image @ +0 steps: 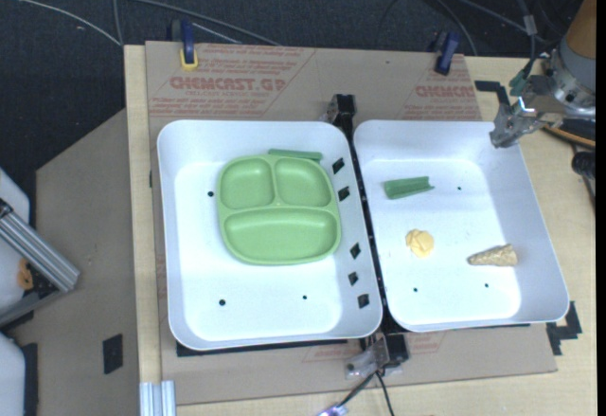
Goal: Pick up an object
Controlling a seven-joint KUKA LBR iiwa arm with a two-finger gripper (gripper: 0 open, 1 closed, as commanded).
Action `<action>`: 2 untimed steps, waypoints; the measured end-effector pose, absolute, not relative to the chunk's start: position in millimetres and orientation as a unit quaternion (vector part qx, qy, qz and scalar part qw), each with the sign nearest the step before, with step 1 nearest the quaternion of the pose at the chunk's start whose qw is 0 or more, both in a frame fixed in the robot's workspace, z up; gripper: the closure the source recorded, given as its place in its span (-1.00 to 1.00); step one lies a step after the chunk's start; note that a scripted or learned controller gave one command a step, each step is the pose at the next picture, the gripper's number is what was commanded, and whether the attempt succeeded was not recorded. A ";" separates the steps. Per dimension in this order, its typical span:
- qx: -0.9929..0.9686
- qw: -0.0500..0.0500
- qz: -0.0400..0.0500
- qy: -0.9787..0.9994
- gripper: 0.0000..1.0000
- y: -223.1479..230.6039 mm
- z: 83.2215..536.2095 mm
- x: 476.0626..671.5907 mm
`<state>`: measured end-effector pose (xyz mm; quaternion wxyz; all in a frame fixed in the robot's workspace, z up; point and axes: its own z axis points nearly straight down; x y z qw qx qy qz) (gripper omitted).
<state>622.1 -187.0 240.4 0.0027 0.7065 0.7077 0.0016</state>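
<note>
My hand (pixel 508 127) is hovering empty over the right bin's (pixel 536 215) far corner, its grip unreadable, needing to descend toward the green piece (pixel 408 187), yellow lump (pixel 419 242) or tan wedge (pixel 493 257).

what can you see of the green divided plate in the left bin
The green plate is a pale green, rounded-square tray that looks like matte plastic. Raised ridges split it into three compartments: two smaller ones at the far side and one wide one at the near side, all bare. It lies flat and upright on the floor of the left bin, slightly toward the far half. A darker green strip pokes out from its far edge, touching or tucked under it; which one is unclear.
</note>
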 end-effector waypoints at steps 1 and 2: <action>0.705 -0.002 0.001 0.709 1.00 -136.4 249.7 609.6; 0.705 -0.002 0.000 0.709 1.00 -79.7 242.5 601.0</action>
